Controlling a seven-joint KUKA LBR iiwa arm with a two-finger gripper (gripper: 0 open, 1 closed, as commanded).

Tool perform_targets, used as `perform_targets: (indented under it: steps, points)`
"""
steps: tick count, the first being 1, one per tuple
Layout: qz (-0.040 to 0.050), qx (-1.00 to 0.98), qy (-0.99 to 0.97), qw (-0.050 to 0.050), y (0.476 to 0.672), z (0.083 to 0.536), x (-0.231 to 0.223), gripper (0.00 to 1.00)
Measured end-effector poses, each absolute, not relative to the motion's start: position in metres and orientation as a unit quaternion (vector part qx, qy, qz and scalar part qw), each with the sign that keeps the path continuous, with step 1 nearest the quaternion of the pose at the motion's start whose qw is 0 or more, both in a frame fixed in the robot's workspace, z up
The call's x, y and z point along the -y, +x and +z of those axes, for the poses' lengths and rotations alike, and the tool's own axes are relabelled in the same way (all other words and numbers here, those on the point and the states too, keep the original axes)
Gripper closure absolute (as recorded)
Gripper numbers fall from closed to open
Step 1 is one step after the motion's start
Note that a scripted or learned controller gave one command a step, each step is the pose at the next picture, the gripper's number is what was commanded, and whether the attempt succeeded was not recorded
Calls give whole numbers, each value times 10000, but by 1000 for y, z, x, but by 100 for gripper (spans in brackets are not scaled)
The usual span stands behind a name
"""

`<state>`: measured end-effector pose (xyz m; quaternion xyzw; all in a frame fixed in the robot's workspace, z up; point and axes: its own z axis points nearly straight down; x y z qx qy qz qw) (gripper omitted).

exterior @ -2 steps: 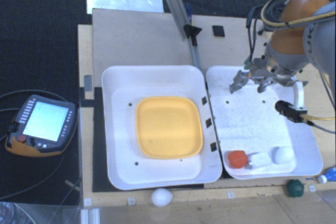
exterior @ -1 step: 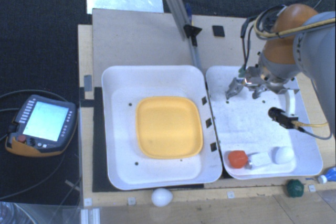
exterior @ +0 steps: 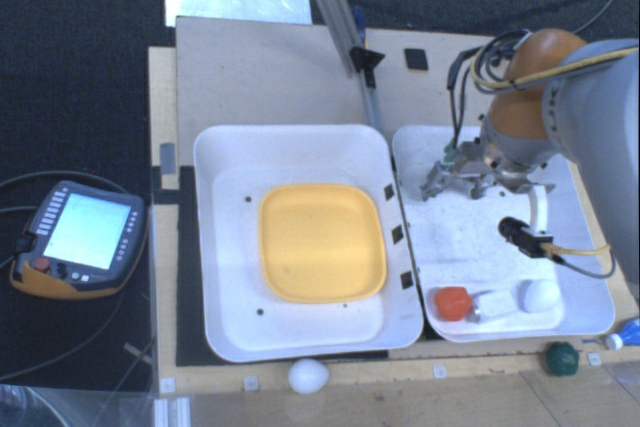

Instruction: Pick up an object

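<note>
My gripper [exterior: 455, 183] hangs over the far left part of the right bin [exterior: 452, 250], low above its bare floor, with nothing visibly in it. Along that bin's near edge lie an orange-red round object [exterior: 451, 303], a small clear-white piece [exterior: 492, 303] beside it, and a white ball [exterior: 540, 295]. All three lie well nearer the front than the gripper. A yellow square plate [exterior: 322, 241] lies flat in the middle of the left bin [exterior: 225, 215].
A white egg-shaped thing [exterior: 308, 375] and a dark green ball [exterior: 562, 358] lie on the bench outside the bins' near edge. A blue item [exterior: 627, 336] sits at the far right. A teach pendant [exterior: 78, 237] rests left of the bench.
</note>
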<state>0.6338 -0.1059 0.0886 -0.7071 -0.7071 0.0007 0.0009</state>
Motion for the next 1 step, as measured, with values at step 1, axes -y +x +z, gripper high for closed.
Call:
perform_targets:
  steps: [1]
  points:
    - [-6,7071,-7071,-7,635,101,106,100]
